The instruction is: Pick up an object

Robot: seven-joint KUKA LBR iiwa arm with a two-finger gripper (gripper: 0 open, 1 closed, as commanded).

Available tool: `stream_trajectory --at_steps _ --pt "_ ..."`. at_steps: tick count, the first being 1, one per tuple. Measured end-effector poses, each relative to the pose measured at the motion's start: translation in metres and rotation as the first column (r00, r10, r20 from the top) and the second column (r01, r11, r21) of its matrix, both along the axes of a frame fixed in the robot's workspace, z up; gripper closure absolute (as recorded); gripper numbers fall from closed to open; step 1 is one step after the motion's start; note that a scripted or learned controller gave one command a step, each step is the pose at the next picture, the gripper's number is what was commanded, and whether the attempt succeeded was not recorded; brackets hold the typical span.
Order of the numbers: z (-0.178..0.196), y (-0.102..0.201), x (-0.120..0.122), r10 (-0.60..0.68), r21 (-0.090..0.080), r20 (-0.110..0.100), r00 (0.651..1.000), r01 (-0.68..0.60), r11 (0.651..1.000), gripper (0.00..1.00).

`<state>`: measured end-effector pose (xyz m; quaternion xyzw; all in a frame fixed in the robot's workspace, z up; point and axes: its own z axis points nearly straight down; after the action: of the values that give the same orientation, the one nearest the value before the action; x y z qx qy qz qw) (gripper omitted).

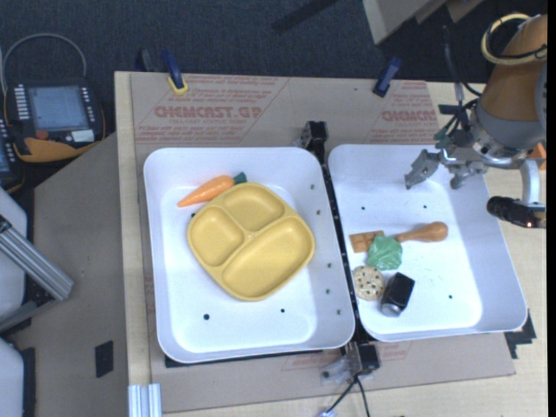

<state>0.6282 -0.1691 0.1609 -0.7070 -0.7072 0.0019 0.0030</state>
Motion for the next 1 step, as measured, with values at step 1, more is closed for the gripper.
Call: stream_trajectory --at_steps 1 --pt "-0.0521 -0.0052 0.0081 0.0 -0.001 0.005 1.0 0.0 1.0 0.0"
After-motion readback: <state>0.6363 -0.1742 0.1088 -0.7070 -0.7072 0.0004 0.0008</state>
